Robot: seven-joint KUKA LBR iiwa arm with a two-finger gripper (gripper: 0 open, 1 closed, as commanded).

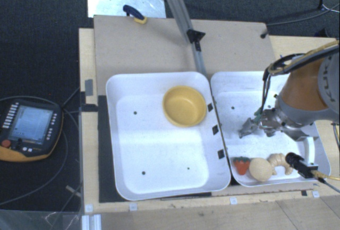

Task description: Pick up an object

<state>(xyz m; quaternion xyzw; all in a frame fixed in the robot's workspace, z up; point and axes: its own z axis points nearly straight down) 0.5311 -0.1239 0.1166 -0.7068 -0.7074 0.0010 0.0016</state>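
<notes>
Three small objects (260, 166), perhaps toys, one yellow bowl (184, 105), two bins (159, 181); hand (248, 129) grip unclear

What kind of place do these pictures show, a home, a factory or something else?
Most likely a robotics lab test bench: a grey-and-orange robot arm reaches over two white bins, a teach pendant lies on the dark carpet, and small test objects like a yellow bowl sit inside.

A robotics lab: a grey-and-orange industrial arm (311, 91) at frame right, and an orange-edged handheld control pendant with screen (27, 128) at left.
</notes>
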